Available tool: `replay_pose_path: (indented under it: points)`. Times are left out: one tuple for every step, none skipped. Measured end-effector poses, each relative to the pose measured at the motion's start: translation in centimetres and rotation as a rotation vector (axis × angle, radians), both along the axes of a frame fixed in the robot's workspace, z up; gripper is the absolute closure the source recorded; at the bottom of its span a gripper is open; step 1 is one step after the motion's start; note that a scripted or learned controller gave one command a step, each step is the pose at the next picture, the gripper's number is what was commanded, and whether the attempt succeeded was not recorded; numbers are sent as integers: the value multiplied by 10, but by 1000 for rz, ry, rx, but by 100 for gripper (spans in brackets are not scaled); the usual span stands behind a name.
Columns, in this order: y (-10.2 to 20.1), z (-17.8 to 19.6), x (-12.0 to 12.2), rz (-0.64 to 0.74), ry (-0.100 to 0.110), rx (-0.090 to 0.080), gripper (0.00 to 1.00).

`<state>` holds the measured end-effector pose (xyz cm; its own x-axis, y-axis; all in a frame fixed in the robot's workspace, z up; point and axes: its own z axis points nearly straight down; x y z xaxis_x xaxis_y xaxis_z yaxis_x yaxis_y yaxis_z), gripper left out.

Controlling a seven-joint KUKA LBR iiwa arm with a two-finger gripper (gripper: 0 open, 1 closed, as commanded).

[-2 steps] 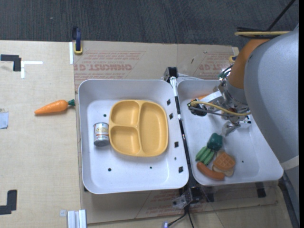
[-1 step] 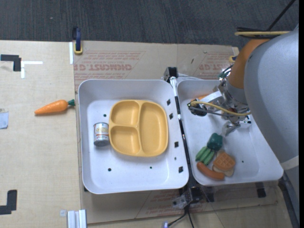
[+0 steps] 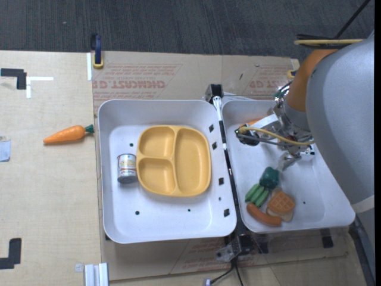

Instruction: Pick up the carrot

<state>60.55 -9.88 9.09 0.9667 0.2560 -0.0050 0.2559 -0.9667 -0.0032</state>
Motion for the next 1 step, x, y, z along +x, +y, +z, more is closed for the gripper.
replay_pose_path:
  points:
    - [0,0,0,0,0,0,0]
